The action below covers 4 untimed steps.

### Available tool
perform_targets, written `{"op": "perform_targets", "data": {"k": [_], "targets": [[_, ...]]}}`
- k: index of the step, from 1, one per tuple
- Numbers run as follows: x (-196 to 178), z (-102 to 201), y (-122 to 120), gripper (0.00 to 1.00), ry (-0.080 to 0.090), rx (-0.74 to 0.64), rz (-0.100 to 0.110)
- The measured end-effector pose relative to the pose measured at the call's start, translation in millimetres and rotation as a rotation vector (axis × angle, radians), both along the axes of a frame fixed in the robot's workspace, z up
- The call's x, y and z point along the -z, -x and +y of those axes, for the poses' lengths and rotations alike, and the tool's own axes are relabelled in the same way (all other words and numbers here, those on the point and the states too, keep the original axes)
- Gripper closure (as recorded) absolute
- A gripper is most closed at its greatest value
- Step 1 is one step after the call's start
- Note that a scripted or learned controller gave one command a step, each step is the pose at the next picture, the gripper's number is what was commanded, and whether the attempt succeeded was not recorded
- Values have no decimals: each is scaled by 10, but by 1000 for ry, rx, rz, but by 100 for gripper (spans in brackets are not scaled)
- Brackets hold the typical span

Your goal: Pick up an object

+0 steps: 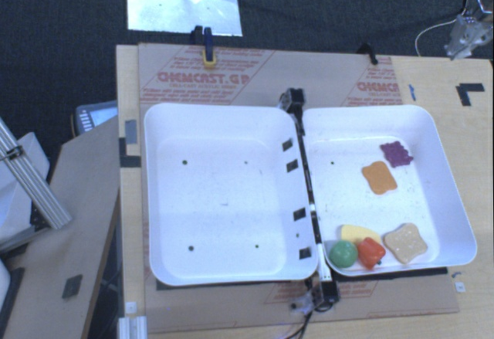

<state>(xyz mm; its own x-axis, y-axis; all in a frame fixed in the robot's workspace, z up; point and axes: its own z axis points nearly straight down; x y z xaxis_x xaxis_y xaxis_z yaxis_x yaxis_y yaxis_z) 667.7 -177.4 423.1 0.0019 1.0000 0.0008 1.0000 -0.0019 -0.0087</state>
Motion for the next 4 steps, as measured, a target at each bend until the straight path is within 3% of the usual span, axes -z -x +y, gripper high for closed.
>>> {"op": "perform_targets", "data": {"k": [1,2,3,4], "targets": [[135,-268,-6,100,3,-1,-10],[-978,185,-12,100,4,-11,-25],[53,-105,-4,100,1,-1,-3],[339,-300,-8,100,2,-2,-9]]}}
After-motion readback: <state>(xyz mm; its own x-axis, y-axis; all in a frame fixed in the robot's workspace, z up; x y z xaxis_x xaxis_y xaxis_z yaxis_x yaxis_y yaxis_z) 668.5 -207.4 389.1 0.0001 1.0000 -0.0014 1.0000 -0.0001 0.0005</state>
